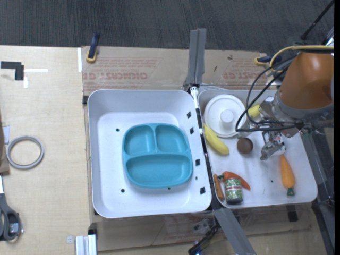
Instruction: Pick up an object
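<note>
Scissors (pixel 9 223) are seen lowest in the frame at the far left of the bench, with a grey tape ring (pixel 24 152) above them. Moving right, the left bin (pixel 101 116) is found to hold 1 thing, a teal divided plate (pixel 157 155) with 3 compartments, laid flat at its centre.

Next, the right bin (pixel 305 193) is reached. A banana (pixel 215 139) is laid along its left side, long axis running from upper left to lower right, its upper end tucked beside a white bowl (pixel 227 116). A small jar (pixel 232 190) is set at the front, against a red-orange piece (pixel 234 178). A brown round fruit (pixel 244 145) is placed just right of the banana.

The gripper (pixel 272 149) is poised low between that fruit and the carrot (pixel 287 174). The carrot is taken as the likeliest target: it lies just down and right of the claw, long axis nearly upright in the view, green tip toward the front. Whether the claw is open or closed cannot be told; nothing is seen held in it.
</note>
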